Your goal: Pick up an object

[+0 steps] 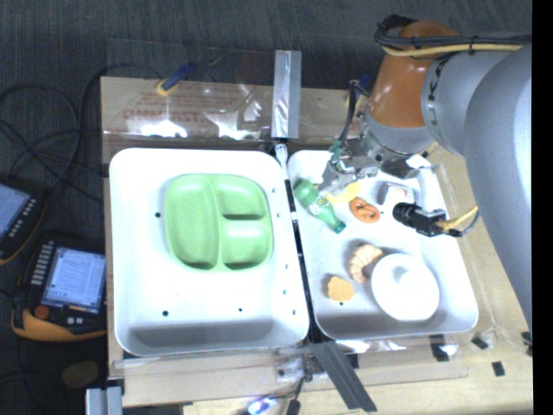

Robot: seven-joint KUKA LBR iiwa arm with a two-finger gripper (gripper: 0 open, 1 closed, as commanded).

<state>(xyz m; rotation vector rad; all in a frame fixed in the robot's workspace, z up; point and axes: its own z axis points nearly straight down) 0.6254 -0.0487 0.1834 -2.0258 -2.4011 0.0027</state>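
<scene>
Gripper (339,173) sits low in the right bin (462,314), just above the green bottle (316,204). You can't tell its grip state from here. Risk: the bottle lies tilted against the bin wall, so it could roll or slip out.

robot lab | bench with 2 white bins (121,232) | teach pendant (65,279) | cables (34,137)
</scene>
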